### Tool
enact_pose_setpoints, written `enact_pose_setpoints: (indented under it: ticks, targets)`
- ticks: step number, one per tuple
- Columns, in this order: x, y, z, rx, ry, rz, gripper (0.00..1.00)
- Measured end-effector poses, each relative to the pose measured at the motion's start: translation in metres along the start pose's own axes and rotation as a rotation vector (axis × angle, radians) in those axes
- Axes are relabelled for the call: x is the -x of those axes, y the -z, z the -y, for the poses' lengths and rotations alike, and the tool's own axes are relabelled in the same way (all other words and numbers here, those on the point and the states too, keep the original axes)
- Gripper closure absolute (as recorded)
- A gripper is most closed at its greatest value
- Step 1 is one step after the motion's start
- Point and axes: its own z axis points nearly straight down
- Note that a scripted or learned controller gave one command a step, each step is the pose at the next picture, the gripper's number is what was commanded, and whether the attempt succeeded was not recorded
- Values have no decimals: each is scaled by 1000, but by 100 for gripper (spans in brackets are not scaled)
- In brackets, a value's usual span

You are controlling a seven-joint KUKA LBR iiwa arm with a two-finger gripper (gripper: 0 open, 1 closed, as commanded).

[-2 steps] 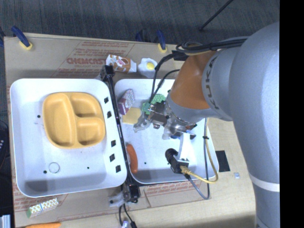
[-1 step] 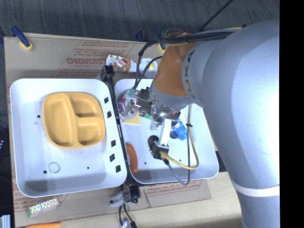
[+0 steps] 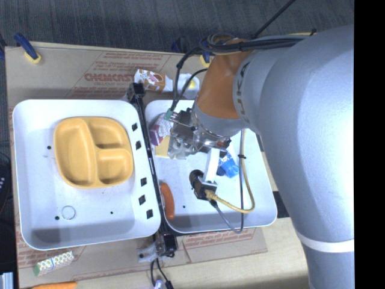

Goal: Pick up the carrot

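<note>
The carrot [image 3: 167, 201] lies along the right bin's [image 3: 255, 212] left wall, near its front-left corner, long axis parallel to that wall. The hand [image 3: 180, 138] hangs over the bin's back-left area; its opening I cannot tell. The carrot lies frontward of the hand.
</note>
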Motion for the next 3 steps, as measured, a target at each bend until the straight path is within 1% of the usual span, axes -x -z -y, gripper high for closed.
enact_pose_setpoints:
  ticks: [1, 2, 3]
  targets:
    - [-26, -10, 62, 2, 51, 1, 100]
    - [4, 76, 56, 6, 221, 1, 100]
    - [-48, 2, 88, 2, 30, 1, 100]
